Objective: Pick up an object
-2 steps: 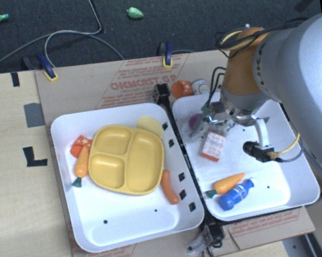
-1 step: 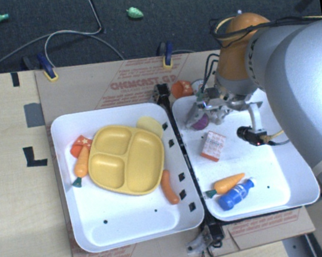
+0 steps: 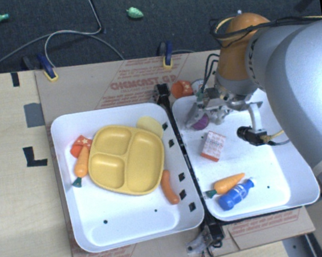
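Note:
My gripper (image 3: 208,110) hangs low over the back left part of the right bin (image 3: 292,192), under the orange wrist band. A small purple object (image 3: 201,123) lies just below and to the left of it, partly hidden by the gripper. Whether they touch is unclear. Further forward in the same bin lie a red-and-white packet (image 3: 213,146), an orange carrot (image 3: 229,183) and a blue bottle (image 3: 235,195). A red-orange item (image 3: 181,88) rests at the bin's back left corner.
The left bin (image 3: 128,230) holds a yellow divided plate (image 3: 126,159), a carrot (image 3: 81,164), a red piece (image 3: 79,145), a sausage (image 3: 168,188) and a pale yellow item (image 3: 149,124). A black cable (image 3: 253,135) hangs off the arm. The arm's grey body covers the right bin's right side.

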Tool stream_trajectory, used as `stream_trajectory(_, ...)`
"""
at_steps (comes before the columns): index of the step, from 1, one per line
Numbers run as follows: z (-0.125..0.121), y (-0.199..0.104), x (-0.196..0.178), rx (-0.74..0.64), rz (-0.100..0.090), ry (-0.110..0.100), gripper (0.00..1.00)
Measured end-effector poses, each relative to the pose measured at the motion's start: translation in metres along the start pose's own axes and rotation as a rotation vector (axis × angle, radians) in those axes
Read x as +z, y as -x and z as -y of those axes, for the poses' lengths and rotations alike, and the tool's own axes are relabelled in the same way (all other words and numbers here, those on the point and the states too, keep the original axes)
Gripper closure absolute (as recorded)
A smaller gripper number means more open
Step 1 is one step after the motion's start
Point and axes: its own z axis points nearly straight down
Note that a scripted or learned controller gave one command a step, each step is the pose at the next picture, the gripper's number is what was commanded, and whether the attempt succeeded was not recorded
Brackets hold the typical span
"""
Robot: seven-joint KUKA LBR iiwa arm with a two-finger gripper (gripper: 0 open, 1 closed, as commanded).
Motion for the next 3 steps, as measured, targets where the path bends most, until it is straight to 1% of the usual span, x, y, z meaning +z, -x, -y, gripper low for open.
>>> stream_trajectory(2,0.0005,-0.0077,0.0002,0.002,0.001,-0.001,0.0)
stream_trajectory(3,0.0005,-0.0078,-0.0097,0.001,0.001,-0.001,1.0)
